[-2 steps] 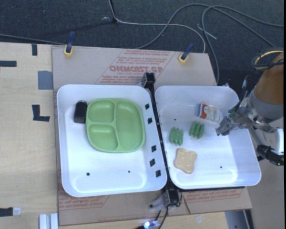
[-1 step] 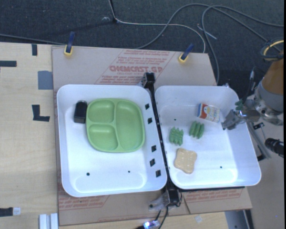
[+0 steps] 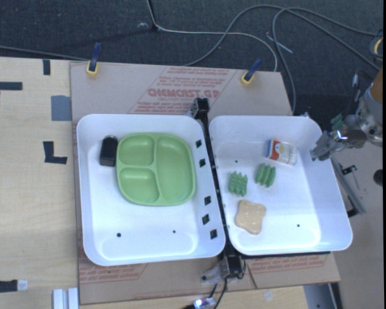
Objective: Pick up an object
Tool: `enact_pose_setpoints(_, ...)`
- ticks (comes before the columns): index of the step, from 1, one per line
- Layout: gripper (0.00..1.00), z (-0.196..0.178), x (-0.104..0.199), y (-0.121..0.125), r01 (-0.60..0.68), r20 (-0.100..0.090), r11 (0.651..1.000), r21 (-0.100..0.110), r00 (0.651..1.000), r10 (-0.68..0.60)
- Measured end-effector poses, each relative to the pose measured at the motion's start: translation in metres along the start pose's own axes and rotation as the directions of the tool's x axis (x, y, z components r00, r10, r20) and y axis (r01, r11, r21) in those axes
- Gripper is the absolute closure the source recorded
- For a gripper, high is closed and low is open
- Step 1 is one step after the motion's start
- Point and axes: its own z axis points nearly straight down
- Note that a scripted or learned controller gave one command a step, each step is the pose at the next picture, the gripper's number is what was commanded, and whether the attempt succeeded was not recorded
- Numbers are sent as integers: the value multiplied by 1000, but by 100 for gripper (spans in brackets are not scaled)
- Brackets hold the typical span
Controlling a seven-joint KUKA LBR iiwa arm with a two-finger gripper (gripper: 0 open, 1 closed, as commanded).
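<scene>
Nearest the lens: bare front rim of left bin [image 3: 148, 255]. Further in, black block [image 3: 108, 151] touching green divided plate [image 3: 157, 169]. Across the divider, right bin [image 3: 309, 237] with beige toast piece [image 3: 250, 217], two green ridged pieces [image 3: 237, 183] [image 3: 265, 174], small carton [image 3: 281, 152]. Gripper [image 3: 324, 148] at the right rim, empty; open or closed: cannot tell. Carton nearest, just left of it, long axis roughly across the bin.

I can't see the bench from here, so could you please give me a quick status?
Gripper at right bin's right rim, holding nothing. Carton, two green pieces and toast untouched. Path clear.
</scene>
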Motion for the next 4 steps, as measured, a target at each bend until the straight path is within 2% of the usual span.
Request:
enact_pose_setpoints(2,100,-7,107,1,1,-1,1000,1,1000,-1)
enact_pose_setpoints(4,100,-2,195,3,1,0,1000,1,1000,-1)
